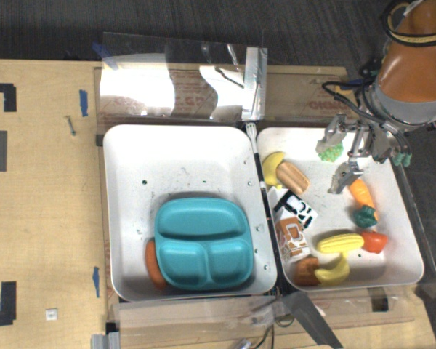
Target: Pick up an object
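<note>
I count two white bins. The left bin (123, 195) holds one teal tray (203, 242). The right bin (407, 260) holds two bananas, a hot dog (292, 176), one carrot (361, 193) and corn (340, 242) — crowded. The gripper (356, 151) hangs above the carrot, fingers apart, gripping nothing.

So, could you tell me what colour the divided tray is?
Teal; the divided tray shows in the camera view.

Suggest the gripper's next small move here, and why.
Probably a short descent onto the toy carrot. The gripper hangs in the right bin with its tips just left of the carrot's top; I see nothing between them. The green leafy toy near the bin's back edge is an alternative.
</note>
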`<state>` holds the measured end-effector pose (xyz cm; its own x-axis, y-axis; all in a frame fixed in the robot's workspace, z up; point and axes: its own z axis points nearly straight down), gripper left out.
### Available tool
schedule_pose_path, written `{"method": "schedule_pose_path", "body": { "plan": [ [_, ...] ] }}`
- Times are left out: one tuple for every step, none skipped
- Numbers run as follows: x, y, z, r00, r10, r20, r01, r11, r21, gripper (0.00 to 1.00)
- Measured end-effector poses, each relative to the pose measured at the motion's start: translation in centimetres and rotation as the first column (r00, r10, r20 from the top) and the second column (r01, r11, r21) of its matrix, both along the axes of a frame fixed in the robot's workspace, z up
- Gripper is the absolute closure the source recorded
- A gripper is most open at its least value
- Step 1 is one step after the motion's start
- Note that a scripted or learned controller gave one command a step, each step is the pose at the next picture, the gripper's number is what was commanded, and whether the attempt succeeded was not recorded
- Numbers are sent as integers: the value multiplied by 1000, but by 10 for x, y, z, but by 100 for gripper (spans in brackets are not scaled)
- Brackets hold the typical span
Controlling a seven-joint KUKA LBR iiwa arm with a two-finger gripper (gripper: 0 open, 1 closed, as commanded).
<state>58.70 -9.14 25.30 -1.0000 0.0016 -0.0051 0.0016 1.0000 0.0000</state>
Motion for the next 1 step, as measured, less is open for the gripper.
{"method": "schedule_pose_path", "body": {
  "plan": [
    [-8,-52,-88,999,-52,-9,52,999,1,0]
  ]
}}
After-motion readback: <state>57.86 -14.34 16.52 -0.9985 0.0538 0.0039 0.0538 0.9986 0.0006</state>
